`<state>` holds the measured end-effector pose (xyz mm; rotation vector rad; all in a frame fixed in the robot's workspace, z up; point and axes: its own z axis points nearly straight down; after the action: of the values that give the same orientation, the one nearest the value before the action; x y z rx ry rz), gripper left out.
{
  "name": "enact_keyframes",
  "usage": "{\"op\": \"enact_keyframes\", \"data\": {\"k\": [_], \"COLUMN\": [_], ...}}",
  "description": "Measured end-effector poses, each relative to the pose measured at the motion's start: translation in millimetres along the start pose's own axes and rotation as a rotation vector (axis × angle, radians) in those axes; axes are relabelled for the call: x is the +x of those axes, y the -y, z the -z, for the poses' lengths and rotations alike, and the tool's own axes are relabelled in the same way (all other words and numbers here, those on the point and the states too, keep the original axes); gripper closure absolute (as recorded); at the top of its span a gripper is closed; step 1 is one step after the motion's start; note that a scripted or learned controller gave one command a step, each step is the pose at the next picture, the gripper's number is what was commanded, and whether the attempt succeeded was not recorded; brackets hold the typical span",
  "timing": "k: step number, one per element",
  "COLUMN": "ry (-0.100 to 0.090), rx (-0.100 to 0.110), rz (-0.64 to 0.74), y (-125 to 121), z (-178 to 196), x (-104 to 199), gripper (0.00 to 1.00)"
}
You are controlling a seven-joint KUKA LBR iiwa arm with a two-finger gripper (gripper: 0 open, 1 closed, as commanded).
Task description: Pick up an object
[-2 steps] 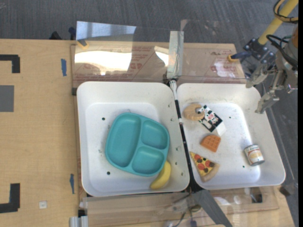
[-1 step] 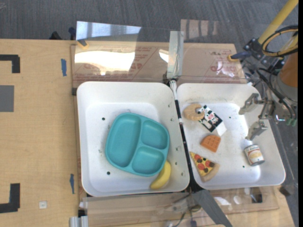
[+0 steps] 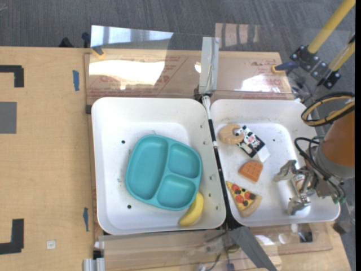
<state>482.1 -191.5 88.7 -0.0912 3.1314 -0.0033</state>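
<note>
Claw (image 3: 294,188) hangs low over the right part of the right bin (image 3: 316,120), its two metal fingers (image 3: 286,171) spread apart with nothing between them. Glossy white plastic forms both bins, shallow with rounded corners, side by side on the wooden table (image 3: 45,151). Four small toys lie in the right bin, left of the claw and apart from it: a tan rounded cookie (image 3: 228,133) at the far side, a black-and-white blocky toy (image 3: 249,141) touching its right edge, an orange waffle square (image 3: 251,170) with a gridded face in the middle, and a pizza wedge (image 3: 243,197) with red dots at the near side. A smooth teal plate (image 3: 162,171) with three compartments sits in the left bin (image 3: 107,123), and a yellow curved banana (image 3: 193,211) lies against the plate's near right edge.
</note>
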Motion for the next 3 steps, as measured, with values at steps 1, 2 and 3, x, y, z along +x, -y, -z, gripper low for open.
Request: {"op": "enact_keyframes", "data": {"k": [1, 2, 3], "ry": [0.013, 0.003, 0.005], "rx": [0.005, 0.002, 0.003], "rz": [0.002, -0.223, -0.221], "y": [-0.5, 33.9, 32.7], "z": [12.9, 129.7, 138.4], "x": [-5.4, -26.7, -27.9], "gripper": [1.00, 1.00, 1.00]}}
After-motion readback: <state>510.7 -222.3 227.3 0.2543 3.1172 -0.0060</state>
